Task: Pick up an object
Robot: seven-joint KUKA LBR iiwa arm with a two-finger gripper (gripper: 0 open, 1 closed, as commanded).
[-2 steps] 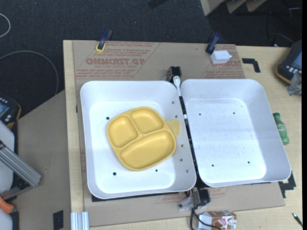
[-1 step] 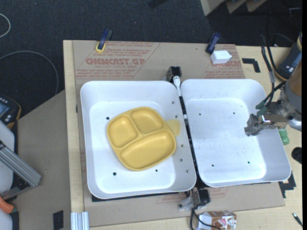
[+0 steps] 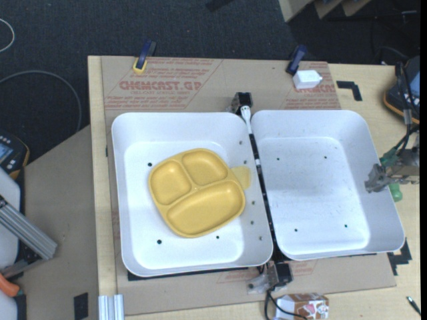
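Note:
A yellow plate (image 3: 197, 192) with three compartments lies flat in the middle of the left bin (image 3: 127, 179). A paler yellow tab sticks out at its right edge, near the wall between the bins. My gripper (image 3: 380, 177) hangs over the right rim of the right bin (image 3: 313, 199), far from the plate. A small green part shows just below it. I see nothing held in it.
Both bins rest on a brown board (image 3: 200, 79). A yellow and blue clamp (image 3: 143, 57) and a blue clamp with a white block (image 3: 303, 75) sit at its far edge. Cables and a small box (image 3: 307, 307) lie at the front edge.

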